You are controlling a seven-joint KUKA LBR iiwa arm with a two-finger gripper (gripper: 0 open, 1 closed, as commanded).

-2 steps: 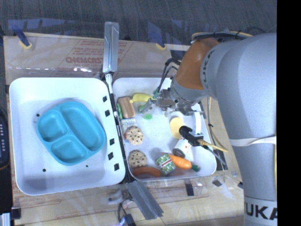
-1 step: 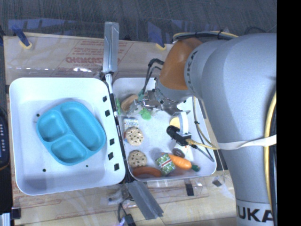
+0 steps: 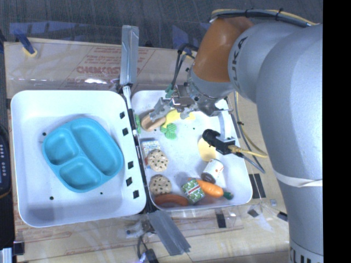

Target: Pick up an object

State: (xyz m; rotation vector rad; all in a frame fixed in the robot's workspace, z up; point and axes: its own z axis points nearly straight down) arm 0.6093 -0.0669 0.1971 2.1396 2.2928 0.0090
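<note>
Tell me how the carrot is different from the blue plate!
The carrot is orange with a green end; the blue plate is all blue. The carrot is small and thin, while the plate is far bigger and split into three sections. The carrot lies in the right bin among other toy food; the plate lies alone in the left bin. Both rest flat in white bins.

Bright, even light; soft shadows, slightly blurred detail.
</note>
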